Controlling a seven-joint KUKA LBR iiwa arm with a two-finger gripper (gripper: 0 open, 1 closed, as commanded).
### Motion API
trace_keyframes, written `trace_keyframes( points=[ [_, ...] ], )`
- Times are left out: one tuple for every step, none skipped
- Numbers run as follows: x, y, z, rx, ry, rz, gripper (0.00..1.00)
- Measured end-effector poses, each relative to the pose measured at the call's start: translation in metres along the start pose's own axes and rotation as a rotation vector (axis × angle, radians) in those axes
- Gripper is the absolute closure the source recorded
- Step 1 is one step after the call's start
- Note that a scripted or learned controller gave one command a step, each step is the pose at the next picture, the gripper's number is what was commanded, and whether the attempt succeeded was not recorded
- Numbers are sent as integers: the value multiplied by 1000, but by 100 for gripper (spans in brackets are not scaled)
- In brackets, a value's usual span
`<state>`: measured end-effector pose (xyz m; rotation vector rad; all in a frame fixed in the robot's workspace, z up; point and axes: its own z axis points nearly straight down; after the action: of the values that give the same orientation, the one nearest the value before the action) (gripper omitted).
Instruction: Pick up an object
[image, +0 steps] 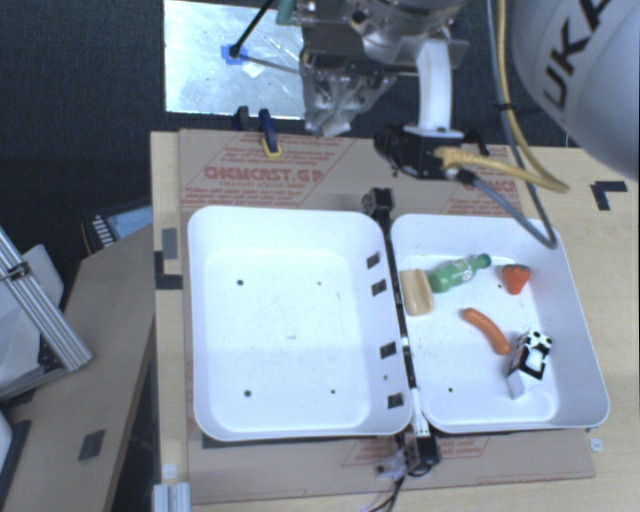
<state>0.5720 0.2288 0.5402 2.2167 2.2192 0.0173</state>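
Observation:
The right bin (570, 395) holds several small objects. A green bottle (458, 271) lies near its back left, with a tan block (417, 291) just left of it. An orange-red piece (515, 278) rests at the back right, and an orange sausage-shaped piece (486, 329) sits in the middle. A black-and-white object (530, 358) lies at the right front. My gripper (330, 115) hangs high above the bench's back edge, behind the left bin (290, 320), far from all the objects, with nothing seen in it.
A cardboard sheet (260, 170) lies under both bins. Yellow and grey cables (510, 180) run across the back right. A blue-and-yellow clamp (268, 135) sits at the back edge. Aluminium framing (40, 310) stands at the left.

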Motion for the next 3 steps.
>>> trace_keyframes(
  points=[
    [5, -56, 159, 28, -10, -4, 100],
    [3, 13, 200, 11, -6, 2, 100],
    [6, -68, 189, 14, -3, -6, 100]
  ],
)
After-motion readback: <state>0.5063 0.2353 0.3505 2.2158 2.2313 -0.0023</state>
